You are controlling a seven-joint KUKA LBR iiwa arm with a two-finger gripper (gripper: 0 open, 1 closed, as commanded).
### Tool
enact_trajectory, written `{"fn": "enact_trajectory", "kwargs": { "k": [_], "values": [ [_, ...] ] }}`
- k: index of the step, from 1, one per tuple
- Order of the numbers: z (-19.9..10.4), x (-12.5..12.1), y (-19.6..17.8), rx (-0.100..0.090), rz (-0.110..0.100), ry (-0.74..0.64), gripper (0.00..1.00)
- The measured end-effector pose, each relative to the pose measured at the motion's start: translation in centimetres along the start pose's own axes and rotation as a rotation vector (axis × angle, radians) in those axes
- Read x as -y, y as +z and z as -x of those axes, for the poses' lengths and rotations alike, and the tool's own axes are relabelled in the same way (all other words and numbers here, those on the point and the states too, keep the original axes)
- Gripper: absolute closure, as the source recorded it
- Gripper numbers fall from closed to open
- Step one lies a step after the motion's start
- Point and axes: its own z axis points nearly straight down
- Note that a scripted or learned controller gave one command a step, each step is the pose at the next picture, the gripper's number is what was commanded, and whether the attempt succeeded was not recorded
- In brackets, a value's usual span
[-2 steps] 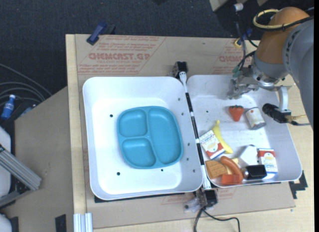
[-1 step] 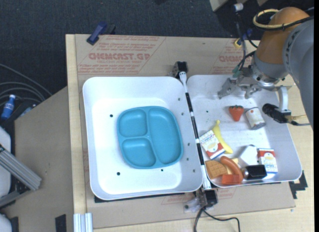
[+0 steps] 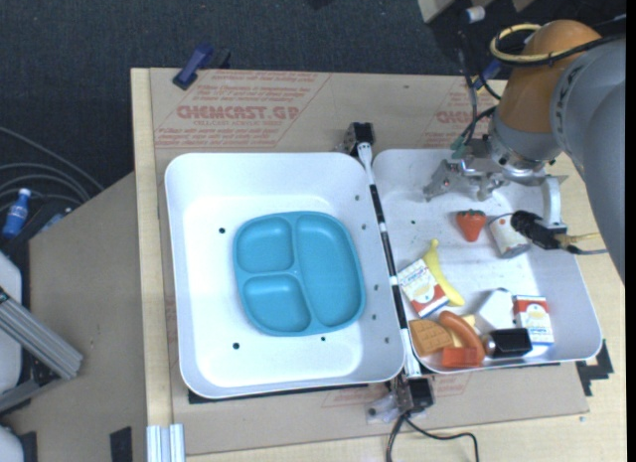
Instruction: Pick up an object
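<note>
My gripper (image 3: 463,184) hangs over the far part of the right bin (image 3: 571,286), open with nothing between its fingers. A small red strawberry-like object (image 3: 471,224) lies just in front of it, apart from it. Nearer the front lie a yellow banana (image 3: 443,276), a small red and white carton (image 3: 421,288), a red sausage (image 3: 462,328) on a brown bread slice (image 3: 425,335), an orange piece (image 3: 456,357), a black block (image 3: 510,342) and a white and orange carton (image 3: 535,318).
The left bin (image 3: 199,251) holds a blue divided plate (image 3: 298,271). A rail with black clips (image 3: 381,231) separates the two bins. A blue object (image 3: 193,67) lies on the bench at the far left corner.
</note>
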Motion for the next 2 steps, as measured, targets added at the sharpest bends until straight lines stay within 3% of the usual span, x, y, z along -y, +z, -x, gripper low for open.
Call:
{"fn": "enact_trajectory", "kwargs": {
  "k": [2],
  "values": [
    [0.91, -0.01, -0.03, 0.002, 0.003, 0.002, 0.0]
  ]
}}
